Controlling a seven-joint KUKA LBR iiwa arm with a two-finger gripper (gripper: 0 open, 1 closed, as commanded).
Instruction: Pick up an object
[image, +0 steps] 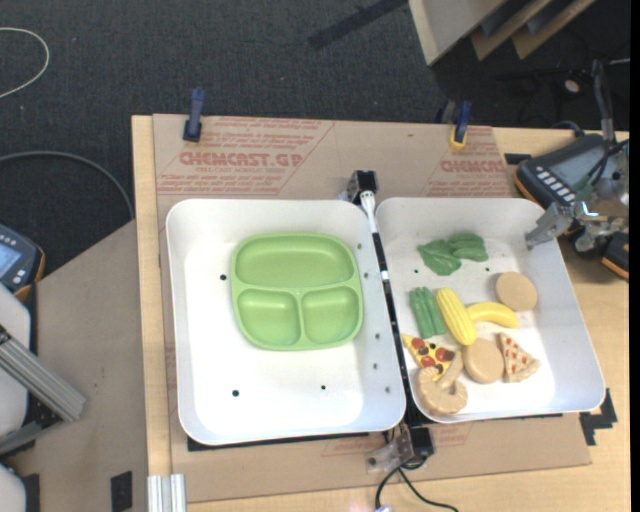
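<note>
- Cardboard covers the counter, which carries two white bins side by side.
- Far left of the hand, the left bin holds a green tray.
- Below and left of the hand, the right bin holds toy food: lettuce, corn, banana, pizza.
- At the right bin's upper right corner sits the hand; whether it is open or closed, I cannot tell.

Two white bins. One green divided tray. Two pizza slices, one corn cob, one banana, one lettuce leaf.
</note>
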